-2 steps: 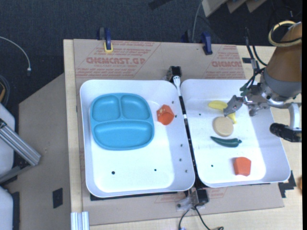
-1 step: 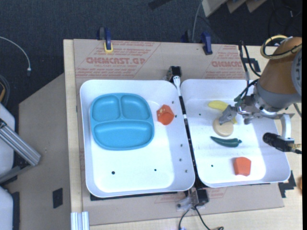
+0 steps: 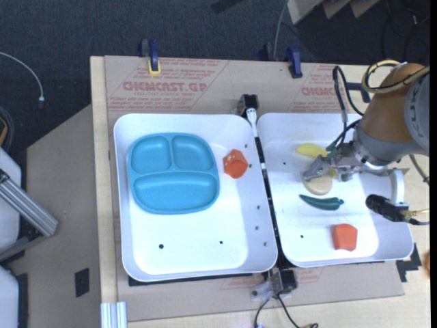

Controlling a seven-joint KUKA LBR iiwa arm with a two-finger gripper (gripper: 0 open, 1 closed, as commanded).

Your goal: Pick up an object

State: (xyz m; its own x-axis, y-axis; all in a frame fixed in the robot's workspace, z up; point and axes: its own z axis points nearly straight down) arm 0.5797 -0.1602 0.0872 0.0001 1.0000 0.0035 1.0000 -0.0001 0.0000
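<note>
Claw [image 3: 318,173] low in right bin [image 3: 389,250], over small round beige piece [image 3: 321,184]; finger state/hold: cannot tell. Dark green pepper-shaped toy [image 3: 322,201] just below claw, long axis left-right.

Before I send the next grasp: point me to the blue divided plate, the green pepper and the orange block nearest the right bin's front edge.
blue divided plate [image 3: 175,190], camera view, on its large front compartment.
green pepper [image 3: 322,201], camera view, mid-body.
orange block [image 3: 345,237], camera view, centre of its top face.
</note>
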